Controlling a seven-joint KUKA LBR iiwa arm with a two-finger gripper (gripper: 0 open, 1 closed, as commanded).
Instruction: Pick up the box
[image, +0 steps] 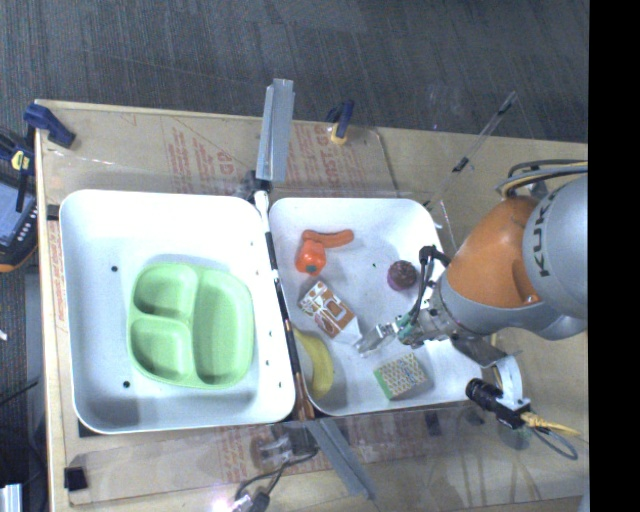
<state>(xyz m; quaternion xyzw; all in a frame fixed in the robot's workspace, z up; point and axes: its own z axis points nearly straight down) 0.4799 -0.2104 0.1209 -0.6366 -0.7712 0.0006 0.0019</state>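
Closest to the camera was the arm (520, 270), grey with an orange band, which reached in from the right over the right bin (350, 215). Its gripper (378, 338) hung low over the floor of this bin, and I could not tell whether it was released or clenched; nothing was seen between its parts. The box (327, 309), a small one with a brown and white pattern, lay flat near the middle of the right bin, just to the left of the gripper and apart from it. A green sponge (401, 376) with small dots lay near the front edge of the bin, just below the gripper. A banana (317, 362) lay in the front left corner, beside the bin wall. An orange toy (318, 247) lay behind the box, and a dark round ball (402, 274) lay to the right of it, near the arm. In the left bin (90, 225) a green tray (191, 323) with three sections lay flat, well apart from the gripper.
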